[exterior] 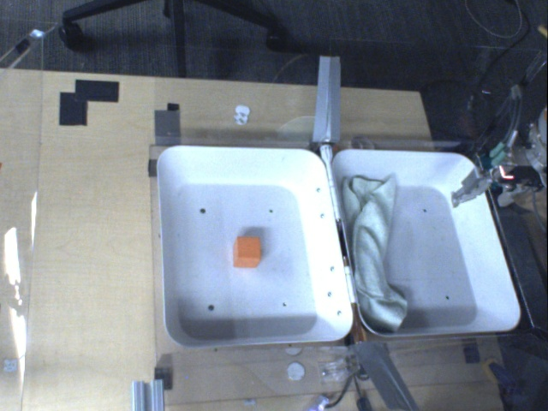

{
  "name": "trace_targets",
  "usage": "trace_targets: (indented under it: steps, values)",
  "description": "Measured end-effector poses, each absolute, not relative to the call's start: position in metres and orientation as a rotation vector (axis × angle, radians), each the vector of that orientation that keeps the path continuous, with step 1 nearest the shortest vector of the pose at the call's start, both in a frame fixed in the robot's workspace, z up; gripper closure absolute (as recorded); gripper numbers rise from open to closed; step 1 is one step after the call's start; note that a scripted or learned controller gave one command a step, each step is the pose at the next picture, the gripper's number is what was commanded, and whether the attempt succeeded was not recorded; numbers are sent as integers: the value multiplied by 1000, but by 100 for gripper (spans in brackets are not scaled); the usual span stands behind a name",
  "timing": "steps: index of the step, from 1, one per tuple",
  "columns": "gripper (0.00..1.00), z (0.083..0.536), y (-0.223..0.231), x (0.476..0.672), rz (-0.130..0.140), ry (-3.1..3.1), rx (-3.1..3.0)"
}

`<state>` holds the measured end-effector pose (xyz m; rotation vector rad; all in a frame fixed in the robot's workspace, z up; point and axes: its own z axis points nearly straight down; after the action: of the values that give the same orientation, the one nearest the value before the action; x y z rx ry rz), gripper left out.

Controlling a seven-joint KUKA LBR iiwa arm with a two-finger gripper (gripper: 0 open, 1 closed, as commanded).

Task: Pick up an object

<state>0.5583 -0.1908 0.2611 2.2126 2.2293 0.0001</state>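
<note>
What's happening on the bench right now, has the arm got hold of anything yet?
Nothing is held yet. The gripper sits at the far right edge of the right bin, above its rim. An orange block lies alone in the left bin, and a crumpled white cloth lies along the right bin's left side. Neither is being touched.

An orange cube (247, 252) in the white bin (184, 315) far from the tool (479, 181) — a pale grey-green cloth (373, 247) in the nearer white bin (488, 302) — on a light wood bench (86, 255).
</note>
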Motion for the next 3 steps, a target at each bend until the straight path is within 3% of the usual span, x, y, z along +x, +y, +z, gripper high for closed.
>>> trace_targets:
  steps: [1, 2, 3]
  values:
    - [0, 211, -167, 588, -2, 2204, 2240]
    - [0, 98, -170, 627, 2, 2011, 2411]
    - [100, 108, -168, 629, 2, 2020, 2401]
